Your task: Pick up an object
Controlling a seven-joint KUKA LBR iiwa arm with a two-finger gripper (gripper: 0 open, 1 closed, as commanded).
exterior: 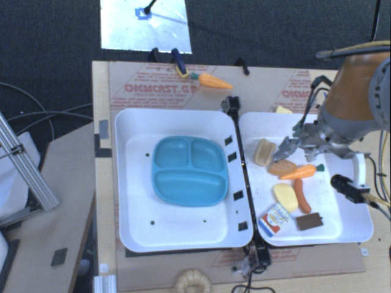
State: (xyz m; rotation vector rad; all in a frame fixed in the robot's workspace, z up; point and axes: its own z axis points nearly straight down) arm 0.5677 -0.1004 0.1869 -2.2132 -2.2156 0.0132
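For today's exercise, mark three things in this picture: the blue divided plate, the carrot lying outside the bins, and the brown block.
blue divided plate (189,170), camera view, centre ridge.
carrot outside the bins (214,82), camera view, orange body.
brown block (309,221), camera view, top face.

you are seeing the gripper (288,146) hanging over the right bin (354,224), open just above the orange carrot (293,171); a beige piece (264,152) is lying beside that carrot, a sausage (302,195) below it.
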